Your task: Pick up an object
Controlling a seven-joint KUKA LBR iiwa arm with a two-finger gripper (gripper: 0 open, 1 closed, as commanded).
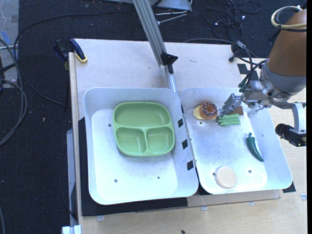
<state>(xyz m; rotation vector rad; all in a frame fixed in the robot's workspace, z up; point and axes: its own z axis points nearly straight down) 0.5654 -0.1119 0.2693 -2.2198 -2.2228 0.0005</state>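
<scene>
In right bin [273, 177], gripper [228, 109] over green bundle [229, 120]; finger state unclear; no legible writing

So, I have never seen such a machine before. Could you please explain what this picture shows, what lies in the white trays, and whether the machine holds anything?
The picture comes from one camera fixed above a bench, looking down at a slant. The grey and orange shape at the right is a robot arm. At its end is a pincer with two fingers for picking things up.

On the bench are two shallow white bins. The left bin holds a green divided plate. The right bin holds a donut-like toy on a yellow piece, a light green object, a dark green pepper and a pale round object.

The pincer is low, beside the donut and the light green object. I cannot tell whether it holds anything.
</scene>
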